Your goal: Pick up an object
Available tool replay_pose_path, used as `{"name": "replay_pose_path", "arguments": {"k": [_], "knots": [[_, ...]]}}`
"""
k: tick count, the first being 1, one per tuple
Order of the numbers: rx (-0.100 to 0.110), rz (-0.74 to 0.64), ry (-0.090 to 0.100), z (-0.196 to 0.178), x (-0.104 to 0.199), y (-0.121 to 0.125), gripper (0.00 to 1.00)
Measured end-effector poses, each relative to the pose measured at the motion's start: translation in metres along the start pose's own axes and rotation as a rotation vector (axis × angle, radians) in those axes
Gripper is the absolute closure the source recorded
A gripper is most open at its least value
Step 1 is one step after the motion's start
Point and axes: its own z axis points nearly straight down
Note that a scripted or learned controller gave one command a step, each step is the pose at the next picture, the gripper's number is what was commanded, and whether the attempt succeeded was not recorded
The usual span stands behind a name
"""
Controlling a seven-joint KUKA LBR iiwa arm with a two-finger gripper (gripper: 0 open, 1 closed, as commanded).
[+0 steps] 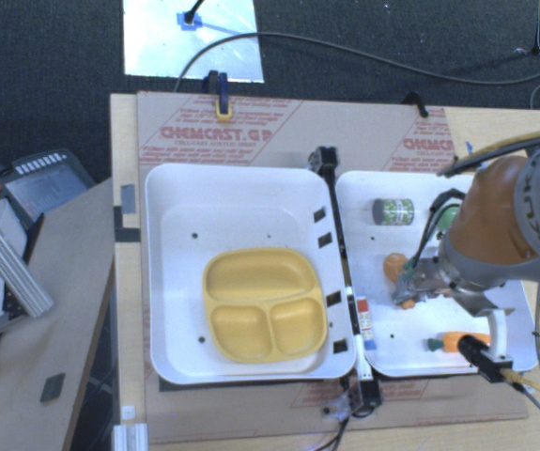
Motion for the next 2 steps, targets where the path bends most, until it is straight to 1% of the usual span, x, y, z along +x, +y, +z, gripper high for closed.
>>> {"name": "replay_pose_path", "arguments": {"k": [1,2], "knots": [[-0.003,-0.003,-0.002,-0.047,-0.005,0.009,1.0],[-0.005,-0.003,-0.002,-0.111,-0.004,0.007,1.0]]}}
